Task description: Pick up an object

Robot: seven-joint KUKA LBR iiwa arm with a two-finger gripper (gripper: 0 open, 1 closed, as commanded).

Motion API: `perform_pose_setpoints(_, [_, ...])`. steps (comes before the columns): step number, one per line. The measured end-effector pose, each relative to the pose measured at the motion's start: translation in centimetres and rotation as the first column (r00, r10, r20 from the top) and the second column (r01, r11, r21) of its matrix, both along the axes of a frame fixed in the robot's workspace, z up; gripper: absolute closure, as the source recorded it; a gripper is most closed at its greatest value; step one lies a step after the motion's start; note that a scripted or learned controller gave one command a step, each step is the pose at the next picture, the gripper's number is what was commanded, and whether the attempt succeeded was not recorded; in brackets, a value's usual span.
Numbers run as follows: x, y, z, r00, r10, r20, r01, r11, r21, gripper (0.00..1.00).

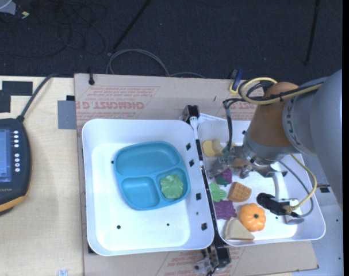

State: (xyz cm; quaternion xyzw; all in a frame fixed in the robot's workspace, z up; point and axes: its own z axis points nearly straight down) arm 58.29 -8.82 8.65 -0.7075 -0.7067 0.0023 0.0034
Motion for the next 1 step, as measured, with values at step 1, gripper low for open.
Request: perform_pose_setpoints(1, [0.22, -0.17, 1.1, 1.0, -0.004, 0.003, 0.004, 1.0, -0.001, 1.0])
